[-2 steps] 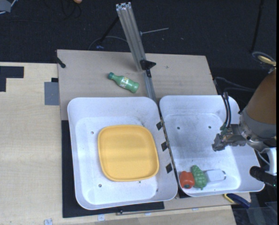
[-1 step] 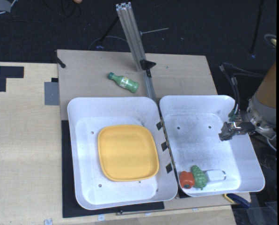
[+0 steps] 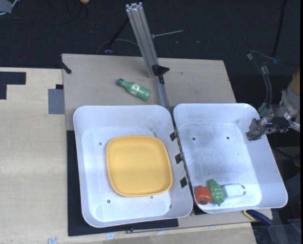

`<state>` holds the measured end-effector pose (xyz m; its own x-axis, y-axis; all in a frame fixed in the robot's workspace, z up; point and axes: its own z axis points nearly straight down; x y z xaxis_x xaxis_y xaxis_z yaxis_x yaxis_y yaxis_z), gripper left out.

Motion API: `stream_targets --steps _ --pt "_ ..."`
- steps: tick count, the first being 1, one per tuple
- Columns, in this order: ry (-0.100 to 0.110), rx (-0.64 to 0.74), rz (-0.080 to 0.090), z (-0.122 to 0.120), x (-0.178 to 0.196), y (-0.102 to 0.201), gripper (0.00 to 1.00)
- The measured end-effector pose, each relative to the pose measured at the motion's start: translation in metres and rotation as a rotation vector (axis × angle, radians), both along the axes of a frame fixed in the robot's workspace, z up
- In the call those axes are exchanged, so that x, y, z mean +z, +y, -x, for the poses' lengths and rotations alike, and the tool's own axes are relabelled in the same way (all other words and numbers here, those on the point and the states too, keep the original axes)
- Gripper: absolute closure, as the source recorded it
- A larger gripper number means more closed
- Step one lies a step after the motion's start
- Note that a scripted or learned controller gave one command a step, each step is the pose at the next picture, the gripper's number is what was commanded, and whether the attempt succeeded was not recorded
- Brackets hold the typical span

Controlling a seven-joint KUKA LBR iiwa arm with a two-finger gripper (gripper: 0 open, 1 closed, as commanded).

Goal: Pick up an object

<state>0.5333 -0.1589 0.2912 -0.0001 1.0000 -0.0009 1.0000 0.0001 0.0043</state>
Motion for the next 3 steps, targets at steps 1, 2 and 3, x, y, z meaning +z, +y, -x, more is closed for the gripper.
stream_targets --steps 1,2,3 --pt "0.005 0.002 -0.001 -0.016 0.0 0.043 1.0" --pt "0.007 0.003 -0.002 -0.034 -0.021 0.088 1.0" --pt "0.005 0.002 -0.002 -0.049 -0.024 0.127 1.0"
